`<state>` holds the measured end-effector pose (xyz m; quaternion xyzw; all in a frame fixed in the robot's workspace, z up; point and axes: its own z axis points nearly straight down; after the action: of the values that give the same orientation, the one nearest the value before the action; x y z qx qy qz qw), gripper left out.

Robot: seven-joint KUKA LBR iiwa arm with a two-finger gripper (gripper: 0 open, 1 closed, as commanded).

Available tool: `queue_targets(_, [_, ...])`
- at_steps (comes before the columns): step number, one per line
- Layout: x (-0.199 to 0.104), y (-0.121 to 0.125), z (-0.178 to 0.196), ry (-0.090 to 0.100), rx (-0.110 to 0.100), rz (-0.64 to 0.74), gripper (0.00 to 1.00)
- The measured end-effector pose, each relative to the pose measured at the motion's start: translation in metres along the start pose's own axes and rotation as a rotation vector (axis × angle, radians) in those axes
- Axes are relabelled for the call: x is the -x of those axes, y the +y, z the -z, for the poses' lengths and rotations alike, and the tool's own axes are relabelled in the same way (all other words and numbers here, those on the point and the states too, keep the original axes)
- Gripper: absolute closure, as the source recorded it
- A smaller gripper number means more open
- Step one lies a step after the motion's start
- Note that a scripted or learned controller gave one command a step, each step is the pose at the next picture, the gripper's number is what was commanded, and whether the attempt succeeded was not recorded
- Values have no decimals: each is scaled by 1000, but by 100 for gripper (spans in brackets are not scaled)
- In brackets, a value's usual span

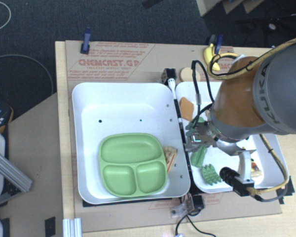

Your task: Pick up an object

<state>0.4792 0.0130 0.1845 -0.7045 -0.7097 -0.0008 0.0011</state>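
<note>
Left bin: smooth white plastic, holding a matte green three-compartment tray with rounded corners; a small tan item lies just beside its right edge. Right bin: green ridged pieces and an orange piece. Pincer low over the right bin's left side; spread cannot be told.

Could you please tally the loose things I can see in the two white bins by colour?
Green: 3, divided tray, stick-shaped piece, ridged piece
Orange: 1, piece
Tan: 1, small item
Total: 5; the arm hides more.
</note>
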Motion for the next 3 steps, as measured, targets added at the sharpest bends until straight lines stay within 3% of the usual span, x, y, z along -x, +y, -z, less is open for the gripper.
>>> queue_targets(1, [-105, 2, 83, 2, 10, 5, 100])
queue_targets(2, [-62, 2, 193, -1, 15, -9, 100])
queue_targets(3, [-83, 1, 214, -2, 6, -4, 100])
